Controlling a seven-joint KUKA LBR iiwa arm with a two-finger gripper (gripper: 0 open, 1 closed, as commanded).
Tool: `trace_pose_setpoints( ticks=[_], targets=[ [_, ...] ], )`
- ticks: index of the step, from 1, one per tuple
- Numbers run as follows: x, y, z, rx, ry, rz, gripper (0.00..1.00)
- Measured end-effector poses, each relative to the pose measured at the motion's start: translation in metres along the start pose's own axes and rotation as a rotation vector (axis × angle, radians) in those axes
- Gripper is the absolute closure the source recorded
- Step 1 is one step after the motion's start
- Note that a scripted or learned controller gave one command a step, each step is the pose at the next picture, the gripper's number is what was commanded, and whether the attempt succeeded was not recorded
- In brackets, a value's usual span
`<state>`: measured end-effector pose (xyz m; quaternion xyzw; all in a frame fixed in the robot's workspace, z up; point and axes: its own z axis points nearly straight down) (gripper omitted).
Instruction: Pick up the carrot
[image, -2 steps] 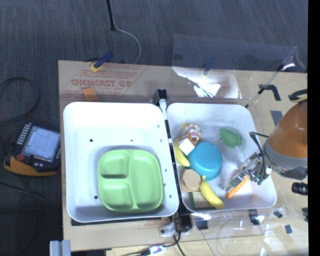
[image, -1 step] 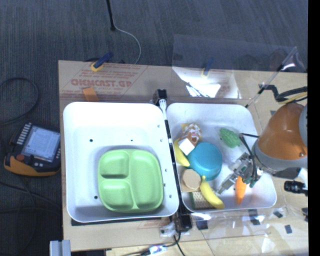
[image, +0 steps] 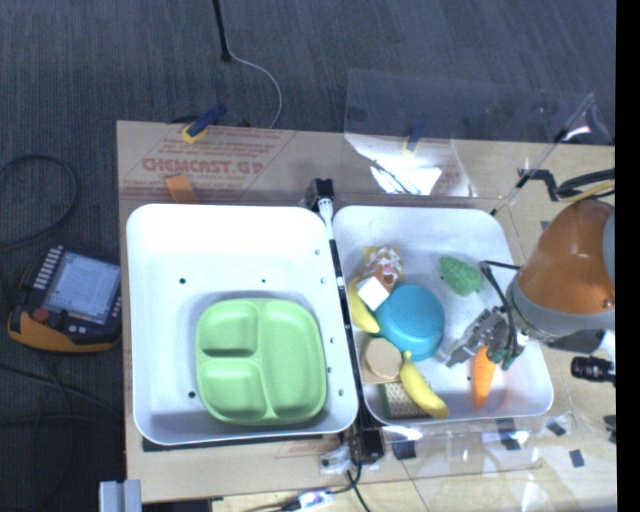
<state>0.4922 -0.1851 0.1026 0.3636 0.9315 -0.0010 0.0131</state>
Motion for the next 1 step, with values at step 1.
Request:
trace_pose_setpoints(
  ticks=[1],
  targets=[
    [0.0175, 0.0469, -0.0815, 0.002, 0.018, -0.180, 1.00]
  ],
)
